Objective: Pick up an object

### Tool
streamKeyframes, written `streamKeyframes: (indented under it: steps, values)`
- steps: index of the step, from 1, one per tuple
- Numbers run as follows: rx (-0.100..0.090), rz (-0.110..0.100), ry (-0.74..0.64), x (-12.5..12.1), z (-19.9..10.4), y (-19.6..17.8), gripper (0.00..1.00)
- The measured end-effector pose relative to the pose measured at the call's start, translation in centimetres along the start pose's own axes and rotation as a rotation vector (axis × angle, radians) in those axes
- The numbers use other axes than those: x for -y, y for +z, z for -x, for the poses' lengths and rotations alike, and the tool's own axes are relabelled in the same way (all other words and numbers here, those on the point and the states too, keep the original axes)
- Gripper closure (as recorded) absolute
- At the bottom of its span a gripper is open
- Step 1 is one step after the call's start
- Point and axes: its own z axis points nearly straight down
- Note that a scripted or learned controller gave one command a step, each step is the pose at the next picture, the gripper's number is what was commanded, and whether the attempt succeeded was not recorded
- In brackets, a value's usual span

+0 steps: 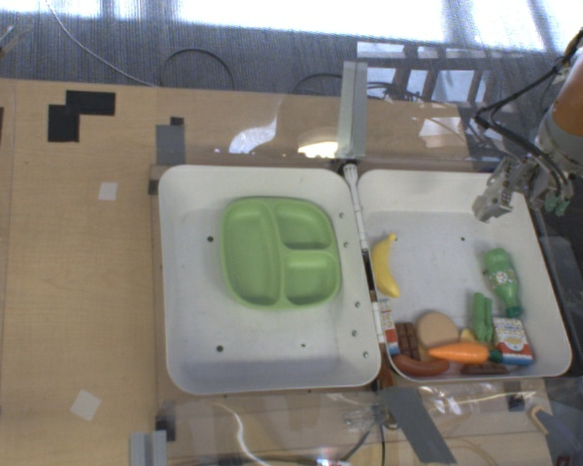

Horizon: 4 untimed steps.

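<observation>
The hand (pixel 494 205) hangs over the far right corner of the right bin (pixel 437 197), and it is not possible to tell how it is set. The toys lie nearer the front — a smooth yellow banana (pixel 385 266) by the left wall, a green bottle (pixel 502 280) with an unreadable label, an orange carrot (pixel 460 352). A green divided plate (pixel 279 252) sits in the left bin (pixel 189 289).
</observation>
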Motion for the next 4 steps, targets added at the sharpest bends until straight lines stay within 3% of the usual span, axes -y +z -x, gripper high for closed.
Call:
streamKeyframes:
  steps: [1,2,3,4]
  values:
    - [-0.013,-0.002,0.001,0.1,-0.3,0.7,0.00]
    - [-0.013,-0.003,0.163,2.8,0.0,12.2,0.00]
    - [-0.002,-0.001,0.157,2.6,0.4,10.8,1.00]
    - [-0.003,0.001,0.189,-3.6,-0.2,0.7,1.00]
